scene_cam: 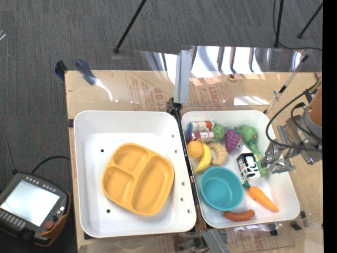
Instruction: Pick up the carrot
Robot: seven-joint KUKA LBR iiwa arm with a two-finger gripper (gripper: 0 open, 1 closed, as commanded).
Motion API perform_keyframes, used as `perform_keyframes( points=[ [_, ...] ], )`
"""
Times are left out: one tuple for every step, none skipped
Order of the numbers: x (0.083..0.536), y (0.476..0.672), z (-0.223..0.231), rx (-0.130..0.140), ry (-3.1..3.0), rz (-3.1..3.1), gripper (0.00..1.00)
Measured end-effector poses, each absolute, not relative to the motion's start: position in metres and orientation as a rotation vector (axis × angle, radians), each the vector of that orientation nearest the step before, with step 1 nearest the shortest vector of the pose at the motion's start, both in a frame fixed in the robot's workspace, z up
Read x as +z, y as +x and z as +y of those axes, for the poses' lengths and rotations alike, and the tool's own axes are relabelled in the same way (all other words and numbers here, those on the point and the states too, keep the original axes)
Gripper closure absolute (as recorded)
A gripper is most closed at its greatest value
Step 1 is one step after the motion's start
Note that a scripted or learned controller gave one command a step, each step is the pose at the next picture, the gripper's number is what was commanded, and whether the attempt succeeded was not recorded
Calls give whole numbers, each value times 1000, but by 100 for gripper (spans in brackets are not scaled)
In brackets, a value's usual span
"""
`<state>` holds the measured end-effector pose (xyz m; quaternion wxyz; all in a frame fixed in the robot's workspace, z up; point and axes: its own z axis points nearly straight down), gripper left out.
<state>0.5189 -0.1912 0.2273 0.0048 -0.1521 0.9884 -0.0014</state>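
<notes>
Sausage (239, 214) nearest, just left of the carrot (263, 198). The carrot lies untouched in the right bin (287, 215). End effector (275, 165) hovers above the carrot, grip state unclear; grasp not yet made.

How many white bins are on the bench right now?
2. The left bin holds a yellow plate. The right bin holds the carrot, a teal bowl and other toy food.
</notes>
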Motion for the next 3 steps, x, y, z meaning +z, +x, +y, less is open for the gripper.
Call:
perform_keyframes(
  points=[
    [223, 517, -190, 4, -477, 3104, 0],
    [86, 489, -193, 11, -516, 3106, 0],
    [99, 493, -190, 9, -525, 3097, 100]
  ],
)
